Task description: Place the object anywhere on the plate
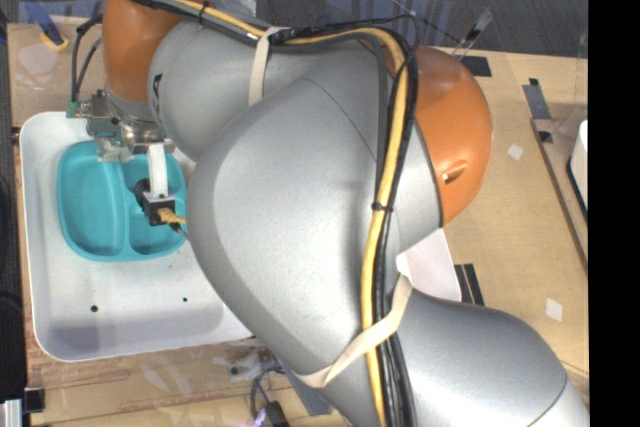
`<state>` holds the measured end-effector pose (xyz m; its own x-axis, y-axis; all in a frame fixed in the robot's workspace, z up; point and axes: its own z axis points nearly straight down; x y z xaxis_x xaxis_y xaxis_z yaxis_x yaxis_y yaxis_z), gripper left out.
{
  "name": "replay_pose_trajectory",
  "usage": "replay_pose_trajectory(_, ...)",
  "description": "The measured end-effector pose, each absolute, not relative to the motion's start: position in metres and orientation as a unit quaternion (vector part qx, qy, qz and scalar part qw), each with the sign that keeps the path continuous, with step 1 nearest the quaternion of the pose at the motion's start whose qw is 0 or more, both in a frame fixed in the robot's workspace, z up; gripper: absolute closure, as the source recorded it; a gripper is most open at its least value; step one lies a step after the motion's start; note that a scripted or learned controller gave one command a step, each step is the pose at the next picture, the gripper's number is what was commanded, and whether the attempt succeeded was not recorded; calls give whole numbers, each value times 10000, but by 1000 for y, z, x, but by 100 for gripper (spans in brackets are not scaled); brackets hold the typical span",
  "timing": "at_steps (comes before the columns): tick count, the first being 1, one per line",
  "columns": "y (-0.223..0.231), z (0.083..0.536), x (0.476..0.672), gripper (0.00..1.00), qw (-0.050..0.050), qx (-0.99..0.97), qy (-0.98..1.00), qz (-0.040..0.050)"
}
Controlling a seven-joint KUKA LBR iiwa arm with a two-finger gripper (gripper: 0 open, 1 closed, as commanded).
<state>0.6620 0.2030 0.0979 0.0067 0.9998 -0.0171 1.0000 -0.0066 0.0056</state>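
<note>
A teal plate (95,210) with two compartments lies in the far part of the left white bin (120,320). My gripper (113,145) hangs over the plate's far edge, just above its left compartment. The grey arm with its orange wrist band reaches across from the right and covers much of the bench. I can make out nothing lying on the bare teal surface of the plate.
The arm's bulk hides the right bin and the left bin's right side. The near half of the left bin floor is bare white, with two small dark dots. Tan bench top with tape marks shows at the far right.
</note>
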Motion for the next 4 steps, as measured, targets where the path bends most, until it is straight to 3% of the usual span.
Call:
replay_pose_trajectory(1, 140, 92, 653, 100, -2, 7060, 7083, -17)
replay_pose_trajectory(2, 223, 250, 657, 100, 16, 7021, 7121, 58)
replay_pose_trajectory(3, 218, 392, 656, 100, 18, 7039, 7103, 50)
replay_pose_trajectory(4, 220, 304, 654, 100, -22, 7033, 7109, -56)
